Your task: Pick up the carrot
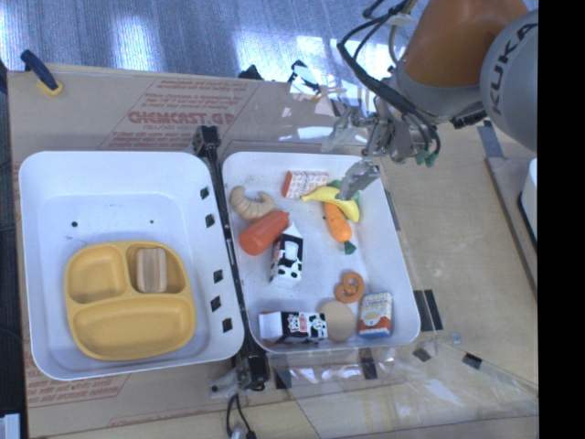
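My arm reaches in from the upper right of the frame, its gripper (358, 179) hanging low over the top of the right bin (402, 273), just above the banana (322, 194). I cannot tell from this slanted view how the fingers are set; nothing shows between them. The carrot (338, 222), small and orange with a green stub, lies in the upper right part of that bin, just below the banana and touching it. I judge this the approach step, with the grasp not yet made. The next move calls for a short shift down the frame to centre over the carrot, then a descent that straddles it across its narrow width without catching the banana. The larger orange-red vegetable (264, 231) to the left is a likely decoy.
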{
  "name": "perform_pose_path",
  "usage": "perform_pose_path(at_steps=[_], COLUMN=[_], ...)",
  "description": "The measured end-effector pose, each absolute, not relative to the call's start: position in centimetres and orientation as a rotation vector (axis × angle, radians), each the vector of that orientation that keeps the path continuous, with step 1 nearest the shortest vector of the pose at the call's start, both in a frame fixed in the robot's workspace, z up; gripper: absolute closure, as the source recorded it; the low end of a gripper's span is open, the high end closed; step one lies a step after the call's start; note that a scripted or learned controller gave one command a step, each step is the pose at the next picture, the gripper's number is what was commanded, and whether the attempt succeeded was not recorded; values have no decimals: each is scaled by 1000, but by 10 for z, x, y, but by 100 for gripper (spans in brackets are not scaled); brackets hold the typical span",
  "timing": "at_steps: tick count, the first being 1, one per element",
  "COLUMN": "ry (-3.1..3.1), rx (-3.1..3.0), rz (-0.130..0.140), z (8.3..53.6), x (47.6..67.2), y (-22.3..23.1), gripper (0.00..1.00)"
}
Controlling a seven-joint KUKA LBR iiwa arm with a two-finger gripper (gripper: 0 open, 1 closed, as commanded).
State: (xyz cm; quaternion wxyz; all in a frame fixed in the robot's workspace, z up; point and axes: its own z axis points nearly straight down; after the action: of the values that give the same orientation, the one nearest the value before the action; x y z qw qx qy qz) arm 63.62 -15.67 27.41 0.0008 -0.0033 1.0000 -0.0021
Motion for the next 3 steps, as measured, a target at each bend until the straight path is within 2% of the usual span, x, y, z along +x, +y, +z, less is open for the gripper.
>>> perform_pose_path(at_steps=[1,2,3], ry=[3147,3130,3119], rx=[-190,-297,-310], rz=[5,1,-5], z=[155,90,105], x=[654,634,638], y=[-207,-208,-206], gripper=[0,0,100])
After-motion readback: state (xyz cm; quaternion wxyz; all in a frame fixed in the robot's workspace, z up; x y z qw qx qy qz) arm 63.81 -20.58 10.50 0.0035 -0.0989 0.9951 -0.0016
